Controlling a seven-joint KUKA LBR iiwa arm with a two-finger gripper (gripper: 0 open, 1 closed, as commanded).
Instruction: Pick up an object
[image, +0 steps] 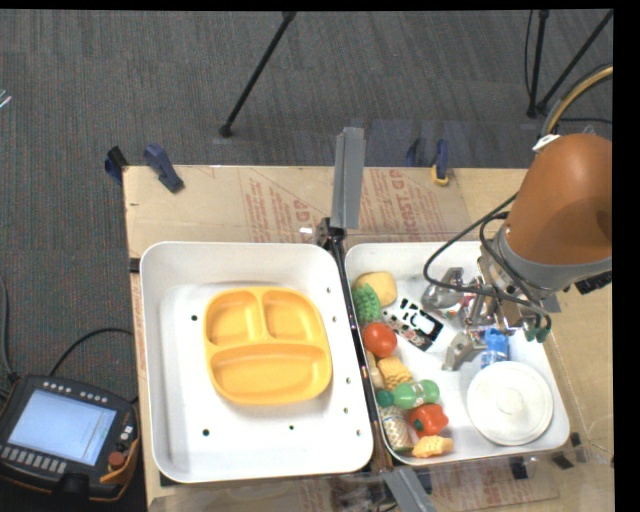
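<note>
- The gripper (468, 335) hangs low over the right bin (558, 432), its metal fingers (460, 352) pointing down and left; whether they are open or closed cannot be told from this angle, and nothing is seen between them.
- The grey arm with its orange band (565, 200) reaches in from the right edge, cables looping around the wrist.
- Just beside the fingers, toward the bin's right side, lies a small blue object (494, 346), partly hidden by the gripper.
- A white round plate (510, 402) sits in the bin's near right corner, just below the gripper.
- A black-and-white patterned item (414, 322) lies to the gripper's left, near the bin's middle.
- Toy food lines the bin's left wall: a yellowish piece (377, 286) at the far end, a green item (365, 299), a red tomato-like ball (380, 339), a green piece (414, 394) and a red-orange piece (428, 419) toward the near end.
- The left bin (180, 270) holds a yellow divided tray (267, 343), lying flat near its centre.
- A teach pendant (65, 432) rests on the floor at lower left.
</note>
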